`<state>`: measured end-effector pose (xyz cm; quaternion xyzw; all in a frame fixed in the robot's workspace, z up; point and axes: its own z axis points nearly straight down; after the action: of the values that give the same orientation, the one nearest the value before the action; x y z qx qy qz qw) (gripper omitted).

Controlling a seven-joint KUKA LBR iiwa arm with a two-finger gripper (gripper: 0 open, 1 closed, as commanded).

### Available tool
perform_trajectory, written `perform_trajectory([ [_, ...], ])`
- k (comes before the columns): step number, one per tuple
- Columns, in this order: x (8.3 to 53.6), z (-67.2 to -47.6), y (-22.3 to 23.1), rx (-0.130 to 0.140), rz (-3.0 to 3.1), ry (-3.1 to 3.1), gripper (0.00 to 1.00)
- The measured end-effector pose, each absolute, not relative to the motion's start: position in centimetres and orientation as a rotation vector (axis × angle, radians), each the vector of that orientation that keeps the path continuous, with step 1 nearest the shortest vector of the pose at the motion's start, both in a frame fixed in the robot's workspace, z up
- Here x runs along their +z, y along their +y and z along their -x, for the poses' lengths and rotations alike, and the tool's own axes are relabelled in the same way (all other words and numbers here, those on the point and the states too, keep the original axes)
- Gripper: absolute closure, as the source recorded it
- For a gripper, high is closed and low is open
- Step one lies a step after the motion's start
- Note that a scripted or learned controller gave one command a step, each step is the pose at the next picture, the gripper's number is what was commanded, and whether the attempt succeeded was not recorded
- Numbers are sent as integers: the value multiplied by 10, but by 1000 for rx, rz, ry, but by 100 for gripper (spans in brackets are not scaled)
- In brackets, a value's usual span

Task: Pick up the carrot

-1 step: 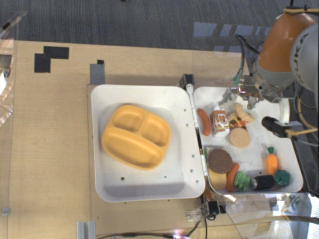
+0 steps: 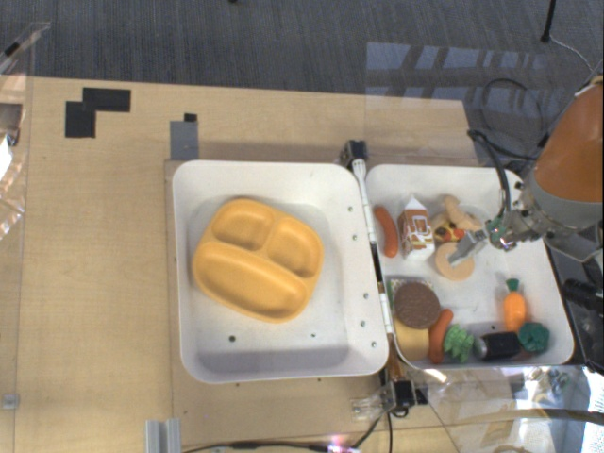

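The carrot [image 2: 512,308], small and orange with a green top, lies in the right bin [image 2: 557,281] near its right wall. It stands free, with nothing touching it from above. My gripper [image 2: 470,244] hangs up and to the left of the carrot, about a carrot's length away. It is low over a round tan slice [image 2: 454,266] in the middle of the bin. The grey arm with its orange band [image 2: 571,163] comes in from the right.
The right bin also holds a red sausage [image 2: 385,230], a small carton [image 2: 415,231], a brown patty [image 2: 416,303], broccoli [image 2: 460,343], a black piece [image 2: 497,344] and a green piece [image 2: 534,336] just below the carrot. A yellow divided plate [image 2: 258,258] sits in the left bin [image 2: 203,347].
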<state>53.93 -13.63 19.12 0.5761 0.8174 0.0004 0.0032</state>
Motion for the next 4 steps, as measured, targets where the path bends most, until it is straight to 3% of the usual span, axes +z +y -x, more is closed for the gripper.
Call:
perform_trajectory([
  [1,106,-487,-189,-1,-1494,2760,0],
  [4,89,-490,-185,4,-1581,2707,0],
])
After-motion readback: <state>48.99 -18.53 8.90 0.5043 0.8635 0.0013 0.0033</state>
